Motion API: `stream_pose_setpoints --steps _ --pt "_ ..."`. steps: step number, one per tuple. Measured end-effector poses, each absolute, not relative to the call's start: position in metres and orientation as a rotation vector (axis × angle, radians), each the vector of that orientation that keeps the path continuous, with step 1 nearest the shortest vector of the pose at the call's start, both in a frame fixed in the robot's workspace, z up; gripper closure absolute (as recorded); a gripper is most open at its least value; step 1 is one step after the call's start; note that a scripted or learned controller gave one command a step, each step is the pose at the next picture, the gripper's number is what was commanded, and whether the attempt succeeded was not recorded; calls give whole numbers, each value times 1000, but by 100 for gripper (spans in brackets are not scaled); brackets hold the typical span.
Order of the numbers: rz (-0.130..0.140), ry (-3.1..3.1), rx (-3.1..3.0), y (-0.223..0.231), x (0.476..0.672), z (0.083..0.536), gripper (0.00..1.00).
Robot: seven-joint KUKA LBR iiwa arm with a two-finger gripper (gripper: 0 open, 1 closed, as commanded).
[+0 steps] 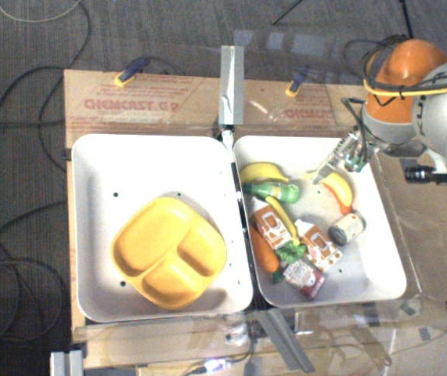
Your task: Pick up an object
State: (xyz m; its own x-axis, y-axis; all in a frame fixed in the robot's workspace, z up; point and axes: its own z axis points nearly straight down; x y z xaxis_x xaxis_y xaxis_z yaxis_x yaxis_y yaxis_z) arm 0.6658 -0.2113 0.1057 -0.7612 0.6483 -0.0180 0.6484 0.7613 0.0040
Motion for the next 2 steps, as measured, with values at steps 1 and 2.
stream_pose_setpoints --steps 1,2 --pt "0 2927 1077 -210 667 116 100" --pt "1 2834 1348 -165 653 198 100"
